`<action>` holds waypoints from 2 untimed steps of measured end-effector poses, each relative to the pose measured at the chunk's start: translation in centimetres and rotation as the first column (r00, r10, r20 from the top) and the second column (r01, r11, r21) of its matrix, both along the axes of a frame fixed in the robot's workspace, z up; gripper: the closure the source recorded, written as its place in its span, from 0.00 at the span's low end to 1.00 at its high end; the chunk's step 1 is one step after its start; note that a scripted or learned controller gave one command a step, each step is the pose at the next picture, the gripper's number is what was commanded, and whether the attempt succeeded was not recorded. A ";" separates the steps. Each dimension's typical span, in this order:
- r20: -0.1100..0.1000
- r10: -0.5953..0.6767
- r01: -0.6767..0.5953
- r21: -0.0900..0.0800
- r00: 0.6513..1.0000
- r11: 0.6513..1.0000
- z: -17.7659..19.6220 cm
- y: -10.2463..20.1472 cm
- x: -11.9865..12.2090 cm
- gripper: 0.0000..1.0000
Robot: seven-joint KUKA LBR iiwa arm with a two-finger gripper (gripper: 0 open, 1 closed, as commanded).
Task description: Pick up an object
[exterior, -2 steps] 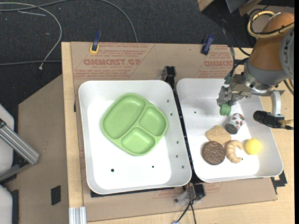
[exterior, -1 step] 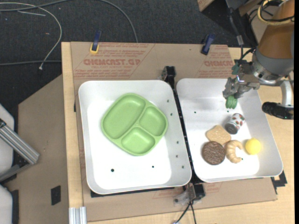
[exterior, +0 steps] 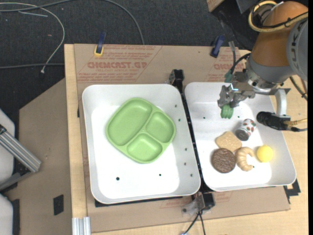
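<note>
The big arm (exterior: 276,38) reaches in from the right, grey with an orange band. Two white bins sit side by side on the brown bench (exterior: 73,131). The left bin (exterior: 98,180) holds a green plate (exterior: 141,129) with three parts, and lots of bare white floor lies around it. The right bin (exterior: 205,170) has open room at its top left, while its lower part is crowded. The gripper (exterior: 228,105) hangs low over the right bin, near the top. Its fingers are close together, with a small green thing (exterior: 226,112) between their tips. Below sit a round brown cookie (exterior: 223,160), a tan cracker (exterior: 228,141), a pale croissant (exterior: 245,158), a yellow ball (exterior: 264,153) and a little grey and red toy (exterior: 246,129).
</note>
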State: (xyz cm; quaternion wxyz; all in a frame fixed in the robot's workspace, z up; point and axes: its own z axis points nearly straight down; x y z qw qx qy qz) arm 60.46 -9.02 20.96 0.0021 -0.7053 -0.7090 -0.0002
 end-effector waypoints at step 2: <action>-0.001 0.001 -0.001 0.001 1.000 1.000 -0.4 10.6 -3.3 1.00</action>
